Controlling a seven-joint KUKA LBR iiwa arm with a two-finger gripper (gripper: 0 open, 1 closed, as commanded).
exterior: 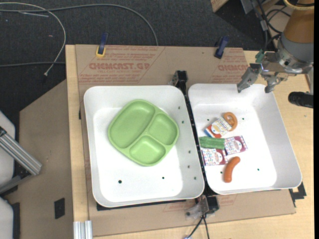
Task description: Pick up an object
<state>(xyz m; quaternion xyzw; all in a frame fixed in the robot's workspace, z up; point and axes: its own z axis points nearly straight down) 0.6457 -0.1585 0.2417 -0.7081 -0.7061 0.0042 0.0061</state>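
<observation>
Gripper (258,85) hovering over right bin's (279,133) far edge, fingers spread apart, gripping nothing. Sausage (230,169) lying near that bin's front, just beside snack packets (223,144).

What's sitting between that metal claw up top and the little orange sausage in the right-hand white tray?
In the camera view, below the open gripper comes bare white bin floor, then a pretzel-printed packet and pink-edged packets, then the sausage.
</observation>
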